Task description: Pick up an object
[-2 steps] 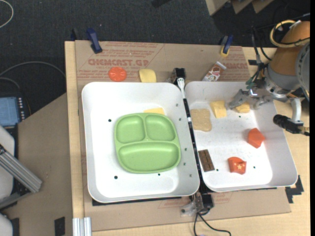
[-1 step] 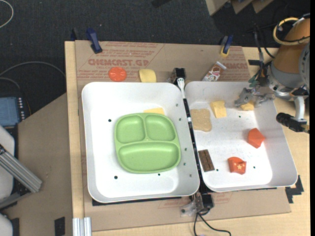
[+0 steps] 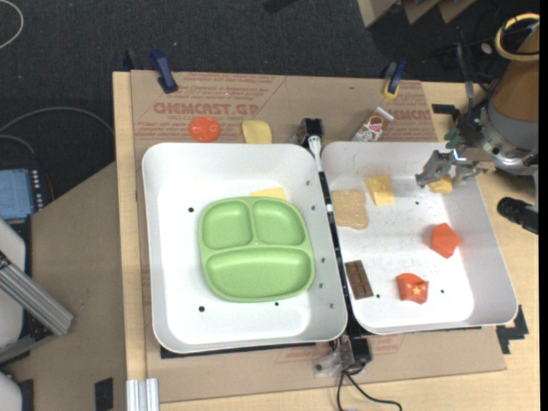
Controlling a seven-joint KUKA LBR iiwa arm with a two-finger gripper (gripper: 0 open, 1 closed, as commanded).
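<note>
My gripper (image 3: 439, 175) hangs low over the far right corner of the right bin (image 3: 479, 306). A small yellowish piece (image 3: 443, 186) shows right at its tip; I cannot tell whether it is held. Also in this bin are a yellow cheese block (image 3: 380, 188), a tan bread slice (image 3: 349, 208), an orange-red block (image 3: 443, 240), a red strawberry-like piece (image 3: 412, 288) and a brown chocolate bar (image 3: 358, 279) by the left wall.
The left bin (image 3: 171, 315) holds a green divided plate (image 3: 255, 248) with a pale yellow piece (image 3: 269, 193) behind it. Beyond the bins lie an orange disc (image 3: 204, 128), a yellow lump (image 3: 256, 132) and a small packet (image 3: 371, 127). Blue clamps (image 3: 163, 71) grip the board's far edge.
</note>
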